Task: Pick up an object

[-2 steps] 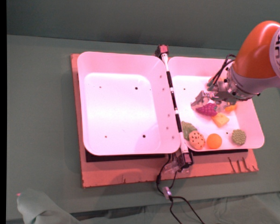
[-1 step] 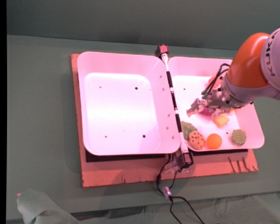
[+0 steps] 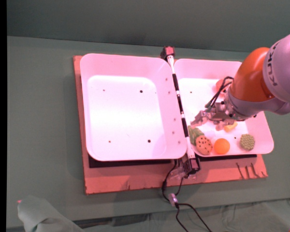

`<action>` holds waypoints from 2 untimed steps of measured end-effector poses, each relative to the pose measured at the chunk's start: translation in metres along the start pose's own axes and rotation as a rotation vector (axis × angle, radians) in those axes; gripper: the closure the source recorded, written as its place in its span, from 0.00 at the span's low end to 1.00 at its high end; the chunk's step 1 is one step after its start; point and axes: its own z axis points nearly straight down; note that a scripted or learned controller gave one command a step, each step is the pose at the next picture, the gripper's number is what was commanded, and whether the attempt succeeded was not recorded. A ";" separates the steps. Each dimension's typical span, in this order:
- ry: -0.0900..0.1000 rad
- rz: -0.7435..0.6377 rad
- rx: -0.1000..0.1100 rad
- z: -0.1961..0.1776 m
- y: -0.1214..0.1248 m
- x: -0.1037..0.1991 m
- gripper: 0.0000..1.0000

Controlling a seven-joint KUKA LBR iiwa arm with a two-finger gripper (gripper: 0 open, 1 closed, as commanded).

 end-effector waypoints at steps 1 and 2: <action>-0.005 -0.002 -0.023 0.028 0.006 -0.002 0.00; -0.009 0.003 -0.031 0.016 0.007 -0.004 1.00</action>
